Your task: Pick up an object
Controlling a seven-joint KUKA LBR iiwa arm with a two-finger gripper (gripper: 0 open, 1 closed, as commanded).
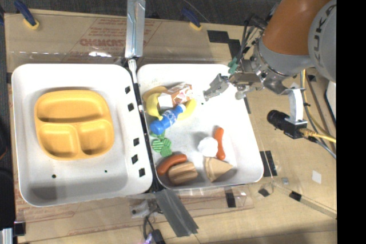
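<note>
I see the pincer hovering over the right bin's upper right area, and I cannot tell its state. Nothing sits in it. Just to its left lie a banana and a blue toy; below it, an orange carrot, a hot dog and a wedge.
</note>
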